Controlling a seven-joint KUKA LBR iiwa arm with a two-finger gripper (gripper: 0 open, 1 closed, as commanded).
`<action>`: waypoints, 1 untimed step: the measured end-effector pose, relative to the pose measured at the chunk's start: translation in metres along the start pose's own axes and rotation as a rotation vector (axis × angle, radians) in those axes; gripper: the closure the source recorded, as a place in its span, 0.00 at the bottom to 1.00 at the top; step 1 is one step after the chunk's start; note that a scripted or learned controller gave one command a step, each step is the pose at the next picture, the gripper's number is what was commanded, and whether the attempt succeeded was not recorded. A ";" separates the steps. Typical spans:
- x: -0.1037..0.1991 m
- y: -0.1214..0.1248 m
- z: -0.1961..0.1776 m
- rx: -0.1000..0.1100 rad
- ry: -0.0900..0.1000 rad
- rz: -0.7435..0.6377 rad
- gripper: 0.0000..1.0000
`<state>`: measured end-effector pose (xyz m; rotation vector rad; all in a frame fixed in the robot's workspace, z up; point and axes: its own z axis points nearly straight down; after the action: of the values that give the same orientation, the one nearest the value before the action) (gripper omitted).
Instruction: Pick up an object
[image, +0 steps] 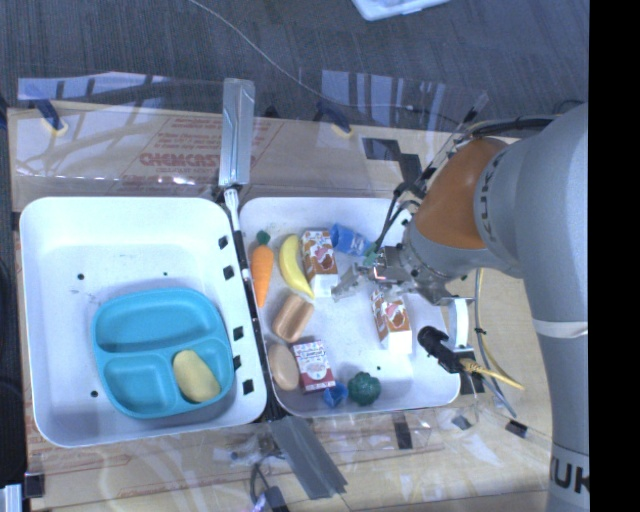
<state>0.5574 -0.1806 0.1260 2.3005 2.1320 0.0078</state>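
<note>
Clutter fills the right bin (430, 395), which explains the arm's (470, 200) posture: it reaches in from the right and bends down over the bin's middle, where the tool (368, 272) hangs low among the items. Whether the tool is apart or together I cannot tell, since the wrist hides most of it, and nothing is visibly held. Likeliest target, as a guess, is the milk carton (392, 322) lying just below the tool; it lies flat, its long axis running roughly top to bottom of the view, with the white end toward the near edge. A second carton (319, 260) lies just left of the tool, its long axis also running up and down the view, beside the banana (291, 265) and the carrot (261, 275), whose green top points away from the camera. A bread roll (293, 317), a third carton (313, 363) and a dark green vegetable (364, 387) lie nearer the front wall. In the left bin (50, 230) sits a blue divided tray (150, 325) holding a yellow potato-like item (196, 375), well apart from the tool.
</note>
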 end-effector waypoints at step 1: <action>0.047 0.028 -0.012 0.008 0.001 -0.306 0.00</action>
<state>0.5891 -0.1354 0.1379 1.9520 2.4623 -0.0001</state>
